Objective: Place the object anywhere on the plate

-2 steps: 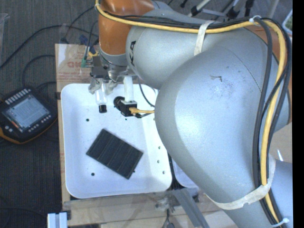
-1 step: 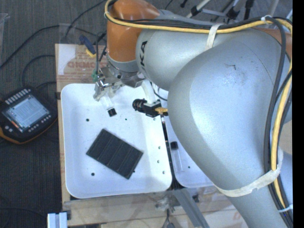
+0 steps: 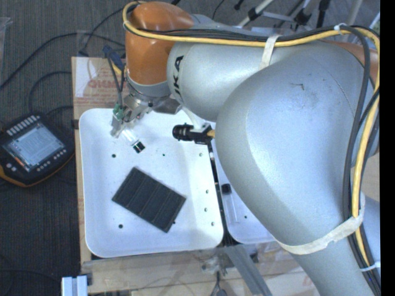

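Observation:
A dark grey ribbed rectangular plate [image 3: 149,199] lies flat in the lower middle of the left white bin [image 3: 99,227]. A small black and white object [image 3: 137,145] rests on the bin floor above the plate, well apart from it. My gripper [image 3: 119,122] hangs over the bin's upper left part, just up and left of the small object. The arm's large grey body hides most of the right side of the view.
A strip of the right bin [image 3: 237,222] shows beneath the arm. A cardboard sheet [image 3: 92,85] lies behind the left bin. A control pendant [image 3: 31,147] sits on the floor to the left of the bench.

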`<state>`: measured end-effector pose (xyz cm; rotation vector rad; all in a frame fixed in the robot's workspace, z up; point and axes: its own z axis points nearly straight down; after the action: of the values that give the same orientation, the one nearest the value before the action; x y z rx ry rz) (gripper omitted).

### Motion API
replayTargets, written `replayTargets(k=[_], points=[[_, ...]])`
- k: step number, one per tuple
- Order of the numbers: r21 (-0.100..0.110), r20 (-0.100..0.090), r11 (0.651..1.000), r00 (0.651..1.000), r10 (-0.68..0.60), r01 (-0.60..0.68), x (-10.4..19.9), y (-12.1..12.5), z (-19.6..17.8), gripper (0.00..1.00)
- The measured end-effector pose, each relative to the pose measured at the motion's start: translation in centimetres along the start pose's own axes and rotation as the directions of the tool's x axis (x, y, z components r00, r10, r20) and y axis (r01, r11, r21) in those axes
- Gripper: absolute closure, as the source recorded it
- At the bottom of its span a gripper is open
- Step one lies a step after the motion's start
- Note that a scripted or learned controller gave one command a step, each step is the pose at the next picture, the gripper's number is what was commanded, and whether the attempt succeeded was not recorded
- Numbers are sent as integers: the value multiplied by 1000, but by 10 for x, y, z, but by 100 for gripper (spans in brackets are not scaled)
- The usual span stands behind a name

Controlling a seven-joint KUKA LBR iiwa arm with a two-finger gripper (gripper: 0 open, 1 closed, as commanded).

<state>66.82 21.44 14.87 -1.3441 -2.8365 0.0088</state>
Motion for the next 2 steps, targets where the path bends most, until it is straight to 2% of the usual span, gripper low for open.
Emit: replayTargets(k=[1,2], points=[[-3,2,978,978,-207,207,13,0,-73,100],[-3,4,911,911,-413,413,18,1,-154,100]])
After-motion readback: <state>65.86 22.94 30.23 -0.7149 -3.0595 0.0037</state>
